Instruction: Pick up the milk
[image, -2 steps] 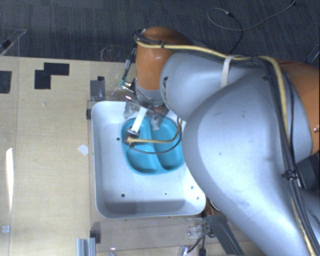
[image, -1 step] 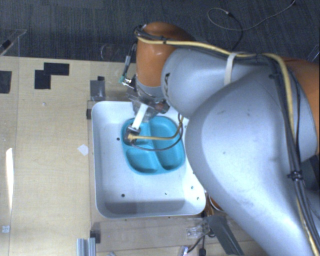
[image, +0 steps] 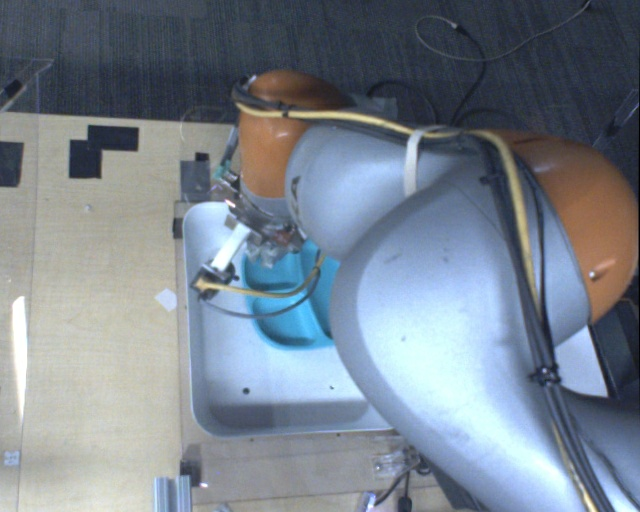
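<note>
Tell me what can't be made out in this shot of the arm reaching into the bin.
1. The end effector: the wrist covers its fingertips in the camera view, so any grip is unreadable.
2. The blue object: the arm hides its upper and right parts; whether it is the milk is unclear.
3. The white bin: the arm's grey body covers its right side and anything there.
4. The second bin lies under the arm.

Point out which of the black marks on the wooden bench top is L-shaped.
The L-shaped one is the black mark nearer the white bin, stepped along its top. The other black mark, at the view's left edge, is a plain block cut off by the frame.
</note>
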